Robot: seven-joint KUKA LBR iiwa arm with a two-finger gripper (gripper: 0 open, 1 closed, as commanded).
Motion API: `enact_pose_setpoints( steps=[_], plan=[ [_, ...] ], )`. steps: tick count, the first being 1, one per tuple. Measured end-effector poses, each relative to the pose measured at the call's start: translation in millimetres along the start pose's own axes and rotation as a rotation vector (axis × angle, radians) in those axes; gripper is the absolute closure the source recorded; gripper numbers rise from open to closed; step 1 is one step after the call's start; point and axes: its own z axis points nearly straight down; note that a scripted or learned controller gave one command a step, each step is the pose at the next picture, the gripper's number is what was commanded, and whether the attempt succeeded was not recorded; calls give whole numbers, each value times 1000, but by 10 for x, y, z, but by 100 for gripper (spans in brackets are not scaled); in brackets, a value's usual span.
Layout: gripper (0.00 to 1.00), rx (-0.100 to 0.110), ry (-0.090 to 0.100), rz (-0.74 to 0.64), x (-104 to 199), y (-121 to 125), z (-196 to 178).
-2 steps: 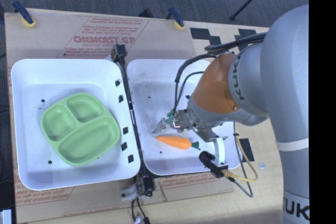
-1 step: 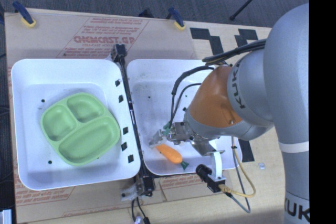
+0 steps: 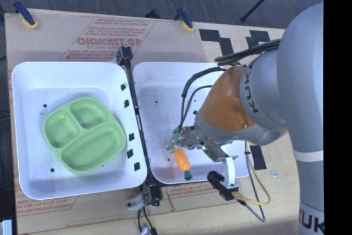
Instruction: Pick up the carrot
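We see the tool [image 3: 180,146] low in the right bin [image 3: 159,80], under the orange wrist band [image 3: 223,104] of the arm [image 3: 286,96]. The wrist covers most of it from above, so we cannot tell how it is set, and we would not claim a hold on anything.

The carrot [image 3: 182,161] lies on the bin floor just below the tool's tip, seemingly touching or nearly touching it. Its orange body points away from the tool toward the bin's near wall, and its green end sits farthest from the tool, close to that wall. We cannot tell whether any part of it lies inside the tool.

We judge the grasp not yet secured, and several things could spoil it. The tool seems to meet the carrot at one end, not its middle, so a close there could squeeze it out or let it pivot and drop on the lift. The carrot is round and tapered, so a sideways nudge could roll it against the wall beyond it, where there is little room to come down around it. Cables [image 3: 190,91] hang close beside the wrist and could snag.

The green plate [image 3: 82,135] sits in the left bin [image 3: 33,80], well apart from the tool, and should not interfere.
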Motion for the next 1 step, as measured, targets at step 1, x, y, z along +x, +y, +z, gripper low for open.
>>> enact_pose_setpoints(
  steps=[1],
  plan=[
    [100, -5, -1, 4, 245, 45, -908]
  ],
)
